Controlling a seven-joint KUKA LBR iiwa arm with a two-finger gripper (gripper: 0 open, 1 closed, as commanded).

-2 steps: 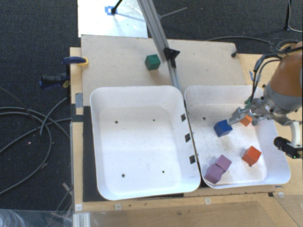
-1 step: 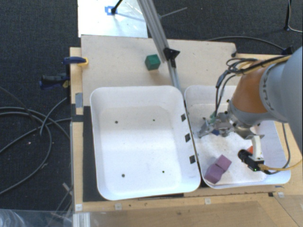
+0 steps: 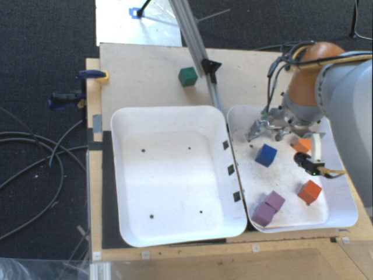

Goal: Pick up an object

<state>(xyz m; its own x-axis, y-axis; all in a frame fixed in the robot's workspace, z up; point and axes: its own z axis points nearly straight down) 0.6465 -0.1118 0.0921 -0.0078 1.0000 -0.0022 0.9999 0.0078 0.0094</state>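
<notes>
We see the jaws (image 3: 269, 130) low by the right bin's (image 3: 344, 217) far edge, above the blue cube (image 3: 266, 155); we cannot tell their state.

Left white bin (image 3: 125, 174) sits on bench board (image 3: 145, 74), taken as landmark. Green cube (image 3: 187, 76) on bare board beyond bin's far rim, toward its right corner. Grey metal pole (image 3: 192, 34) slants across board just right of cube, black clamp (image 3: 211, 66) on it. Blue-and-yellow clamp (image 3: 87, 74) at board's edge, left of bin's far corner. Black cables (image 3: 35, 150) loop on dark carpet (image 3: 41, 39) well left of bin. Pale panel (image 3: 128, 16) lies beyond board, blue tape mark (image 3: 135, 12) on it.
</notes>
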